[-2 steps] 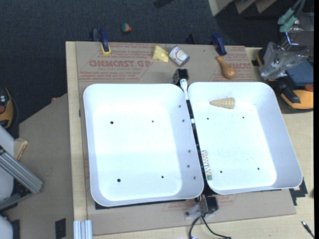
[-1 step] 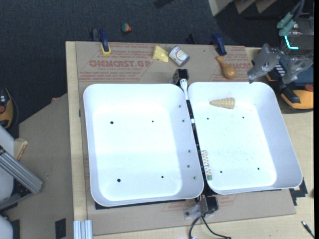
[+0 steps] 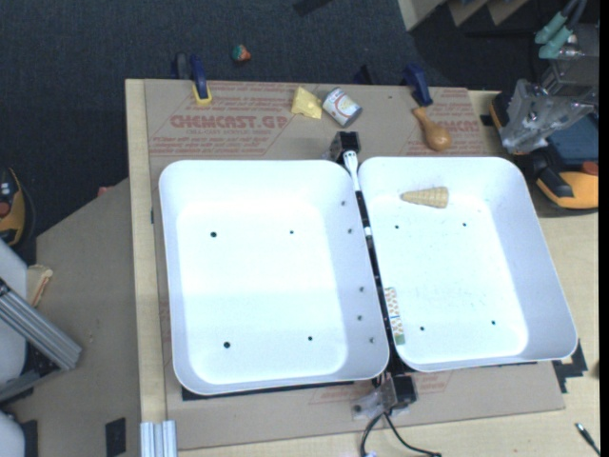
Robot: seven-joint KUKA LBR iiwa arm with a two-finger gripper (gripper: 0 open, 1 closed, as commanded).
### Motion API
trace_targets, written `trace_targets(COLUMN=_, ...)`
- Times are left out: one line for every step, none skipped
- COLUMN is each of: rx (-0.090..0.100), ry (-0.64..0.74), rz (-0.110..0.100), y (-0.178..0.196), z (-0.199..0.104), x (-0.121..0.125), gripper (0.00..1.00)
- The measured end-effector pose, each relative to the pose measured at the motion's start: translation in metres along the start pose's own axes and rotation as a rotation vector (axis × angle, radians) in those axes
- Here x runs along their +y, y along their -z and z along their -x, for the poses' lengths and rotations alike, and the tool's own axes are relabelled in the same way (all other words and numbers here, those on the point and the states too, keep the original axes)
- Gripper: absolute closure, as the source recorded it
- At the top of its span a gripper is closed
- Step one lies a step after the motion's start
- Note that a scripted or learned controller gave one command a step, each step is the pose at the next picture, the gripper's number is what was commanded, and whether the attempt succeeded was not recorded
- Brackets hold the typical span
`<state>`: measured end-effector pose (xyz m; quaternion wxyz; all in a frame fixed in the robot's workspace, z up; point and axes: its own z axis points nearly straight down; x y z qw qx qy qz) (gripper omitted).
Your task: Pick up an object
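Observation:
A tan ice-cream-cone-shaped object [image 3: 424, 197] lies on its side near the back edge of the right white bin [image 3: 533, 255]. The left white bin [image 3: 181, 284] stands beside it. The grey arm end with the gripper [image 3: 535, 117] is at the upper right, beyond the back right corner of the right bin and well clear of the cone. I see nothing held in it.
On the cardboard behind the bins lie a yellow wedge [image 3: 306, 104], a small grey-white block [image 3: 341, 107] and a brown pear-shaped piece [image 3: 433, 131]. Blue clamps [image 3: 200, 74] [image 3: 416, 84] grip the board's back edge. A small coloured ball [image 3: 242, 53] sits on the dark floor.

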<state>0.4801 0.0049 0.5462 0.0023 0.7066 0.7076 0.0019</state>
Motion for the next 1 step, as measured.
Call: trace_targets(rx=0.001, ry=0.011, rz=-0.014, y=-0.1133, z=-0.1439, x=0.0315, gripper=1.0)
